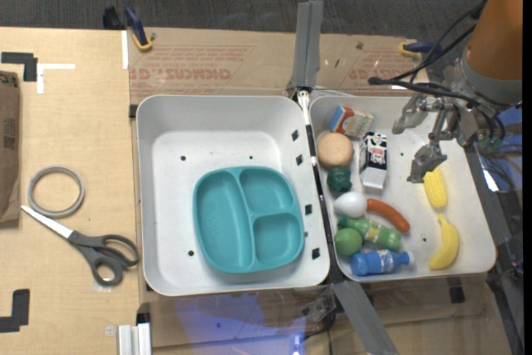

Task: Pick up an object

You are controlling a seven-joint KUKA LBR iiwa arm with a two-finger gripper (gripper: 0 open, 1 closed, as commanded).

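The arm (503, 29) is cut off by the right and top edges; only its orange band and wrist are in frame. A brown paper item (8, 147) at the left edge is cropped, identity undetermined. The print on the small carton (376, 155) is too small to read. The dark green item (339, 179) beside the bun (334, 150) is partly covered; its type cannot be told.
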